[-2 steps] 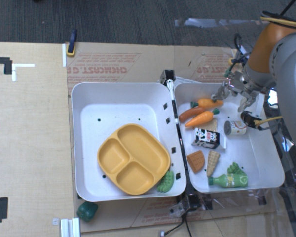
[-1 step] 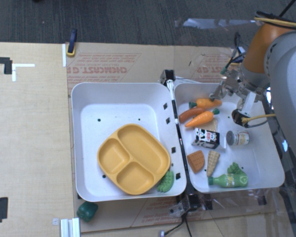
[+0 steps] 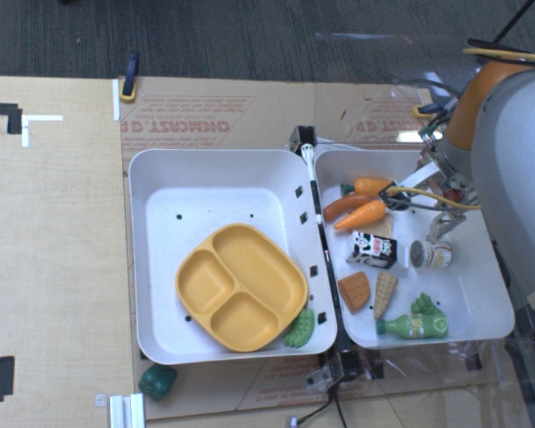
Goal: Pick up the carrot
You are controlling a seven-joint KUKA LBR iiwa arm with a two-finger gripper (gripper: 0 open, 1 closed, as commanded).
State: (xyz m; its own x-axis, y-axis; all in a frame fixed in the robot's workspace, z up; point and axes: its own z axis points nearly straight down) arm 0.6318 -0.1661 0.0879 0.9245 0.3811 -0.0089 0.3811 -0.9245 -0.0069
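The carrot (image 3: 361,214) is orange, the sausage (image 3: 341,206) a redder orange. Both bins (image 3: 152,239) are white, the tray (image 3: 241,285) yellow. The carton (image 3: 372,249) is patched black and white, the bottle (image 3: 413,326) green, the cone (image 3: 385,292) tan with a waffle grid, the cardboard (image 3: 187,119) brown with red print.

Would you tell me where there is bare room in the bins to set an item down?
Left bin: the floor between its far wall and the yellow plate is bare. Right bin is crowded around the carrot, carton and cone.
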